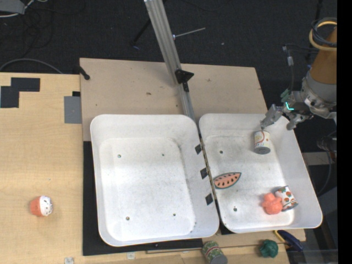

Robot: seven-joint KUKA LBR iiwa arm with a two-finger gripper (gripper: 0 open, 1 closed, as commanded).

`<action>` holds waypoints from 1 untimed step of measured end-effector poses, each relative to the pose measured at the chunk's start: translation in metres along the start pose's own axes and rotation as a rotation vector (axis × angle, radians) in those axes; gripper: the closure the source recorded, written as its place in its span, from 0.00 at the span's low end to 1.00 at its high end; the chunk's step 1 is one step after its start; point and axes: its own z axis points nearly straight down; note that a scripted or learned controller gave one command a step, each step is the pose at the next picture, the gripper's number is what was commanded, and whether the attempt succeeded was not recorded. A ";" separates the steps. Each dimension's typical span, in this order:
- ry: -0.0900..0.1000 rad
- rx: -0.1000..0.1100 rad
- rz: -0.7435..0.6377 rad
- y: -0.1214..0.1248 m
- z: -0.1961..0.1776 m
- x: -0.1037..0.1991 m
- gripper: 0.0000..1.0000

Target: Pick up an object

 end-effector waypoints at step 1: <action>0.001 0.002 0.000 0.010 0.053 0.001 0.00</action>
